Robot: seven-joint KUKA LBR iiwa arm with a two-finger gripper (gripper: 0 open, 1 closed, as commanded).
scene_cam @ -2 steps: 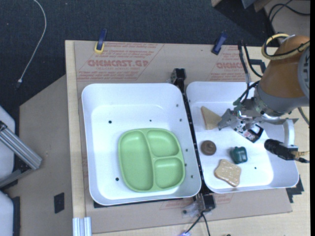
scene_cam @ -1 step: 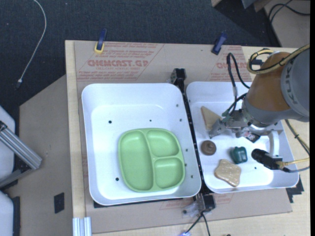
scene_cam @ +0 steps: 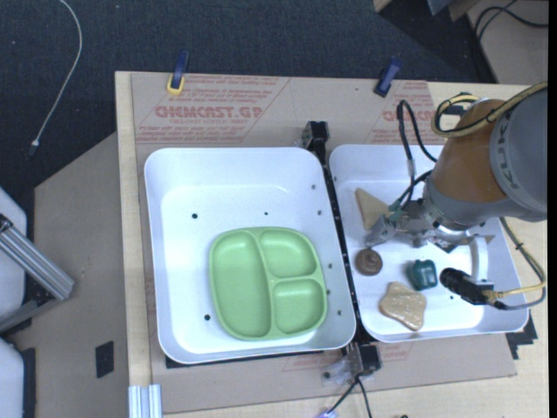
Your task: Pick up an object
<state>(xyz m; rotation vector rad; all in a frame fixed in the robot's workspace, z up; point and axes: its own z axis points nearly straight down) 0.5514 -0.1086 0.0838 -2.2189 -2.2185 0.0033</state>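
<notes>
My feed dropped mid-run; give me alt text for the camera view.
The arm reaches from the right over the right bin, its pincer low among a tan wedge, a brown disc, a teal block and a beige lump. The left bin holds a green divided plate.

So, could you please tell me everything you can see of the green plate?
The plate is pale green, matte, plastic-looking, a rounded rectangle with three compartments: one long one on its left, two smaller on its right. It lies flat and slightly turned on the floor of the left bin, toward the near side. Its compartments hold nothing, and only the bin touches it.
</notes>
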